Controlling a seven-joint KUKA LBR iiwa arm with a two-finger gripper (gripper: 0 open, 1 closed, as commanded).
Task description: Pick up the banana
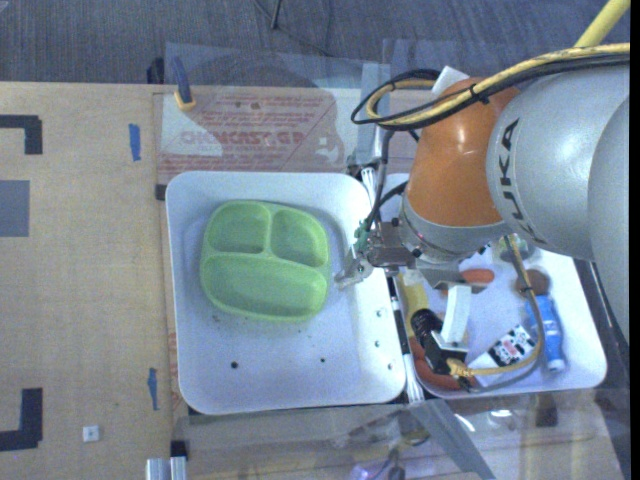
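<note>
Nearest me: left bin (280,388), bare floor on near side of green plate (265,258). Right of plate, past divider: right bin (585,363), clutter, blue item (549,340). Pale yellow sliver right of plate, I read as banana (411,294); mostly hidden under arm (560,158), not certain. Tool (352,266) just beside plate's right edge; spread or closed, cannot tell. My judgement: banana light, soft, bruisable, smooth skin; take mid-body across narrow width, gentle squeeze. Farthest: cardboard sheet (250,133) beyond plate.
</note>
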